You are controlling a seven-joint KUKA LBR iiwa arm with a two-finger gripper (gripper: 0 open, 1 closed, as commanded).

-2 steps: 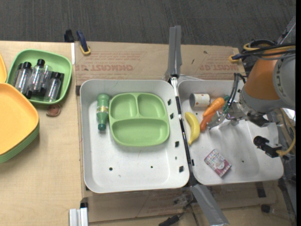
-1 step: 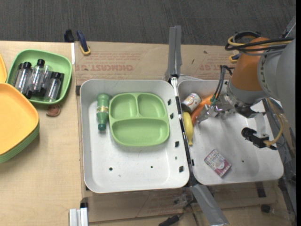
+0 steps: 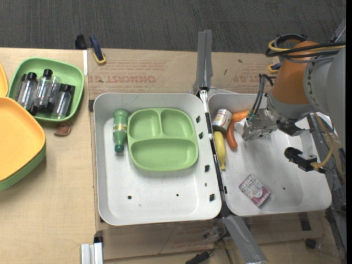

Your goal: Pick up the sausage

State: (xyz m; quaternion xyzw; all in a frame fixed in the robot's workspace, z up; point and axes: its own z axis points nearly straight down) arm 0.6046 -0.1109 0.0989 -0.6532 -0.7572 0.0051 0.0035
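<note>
My claw (image 3: 254, 132) hangs low in the right bin (image 3: 297, 197) because the sausage (image 3: 231, 136) lies just to its left, next to the banana (image 3: 220, 148), and I cannot tell if my claw is apart or together.

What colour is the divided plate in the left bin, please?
The divided plate is light green, seen clearly in the camera view.

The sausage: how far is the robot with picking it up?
Done: the gripper is in the right bin, beside the sausage. In hand: nothing visibly; the sausage lies on the bin floor by the banana and can. Left: grasping and lifting.
</note>
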